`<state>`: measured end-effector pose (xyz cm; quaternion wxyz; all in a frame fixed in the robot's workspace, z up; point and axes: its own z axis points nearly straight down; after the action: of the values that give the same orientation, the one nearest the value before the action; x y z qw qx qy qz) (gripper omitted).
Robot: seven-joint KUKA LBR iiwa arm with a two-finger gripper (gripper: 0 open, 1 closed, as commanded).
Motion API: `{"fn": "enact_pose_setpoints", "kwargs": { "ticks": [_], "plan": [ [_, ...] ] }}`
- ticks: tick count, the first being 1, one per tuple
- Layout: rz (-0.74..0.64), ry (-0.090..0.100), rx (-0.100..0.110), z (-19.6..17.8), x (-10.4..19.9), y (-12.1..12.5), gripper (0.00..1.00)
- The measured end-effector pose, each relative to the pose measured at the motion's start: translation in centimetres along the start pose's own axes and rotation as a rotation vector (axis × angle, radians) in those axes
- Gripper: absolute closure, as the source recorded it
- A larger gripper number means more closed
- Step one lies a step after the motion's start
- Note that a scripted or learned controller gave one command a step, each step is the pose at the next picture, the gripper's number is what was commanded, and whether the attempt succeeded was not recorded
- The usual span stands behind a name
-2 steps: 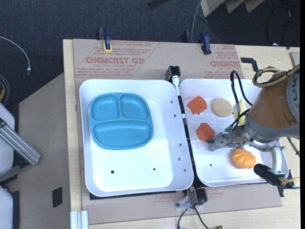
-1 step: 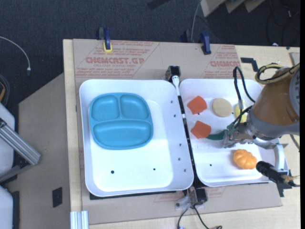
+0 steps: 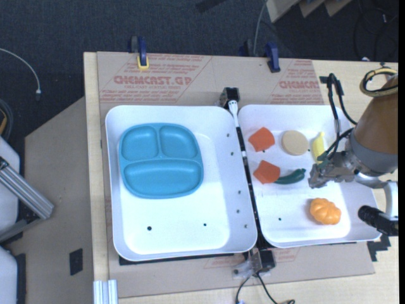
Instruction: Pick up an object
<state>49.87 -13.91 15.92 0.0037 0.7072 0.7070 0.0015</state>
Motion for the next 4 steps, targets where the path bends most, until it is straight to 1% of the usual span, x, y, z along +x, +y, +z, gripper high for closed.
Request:
{"fn": "enact_pose_setpoints", "kwargs": {
  "ticks": [1,3,4],
  "plan": [
    [-0.002,0.0,-0.001,-5.3,-0.1,0.2,1.0],
    [-0.007,0.004,0.003,-7.6,10.7,1.7,1.0],
    [-0.008,0.005,0.005,-7.5,16.2,3.3,1.0]
  ]
}}
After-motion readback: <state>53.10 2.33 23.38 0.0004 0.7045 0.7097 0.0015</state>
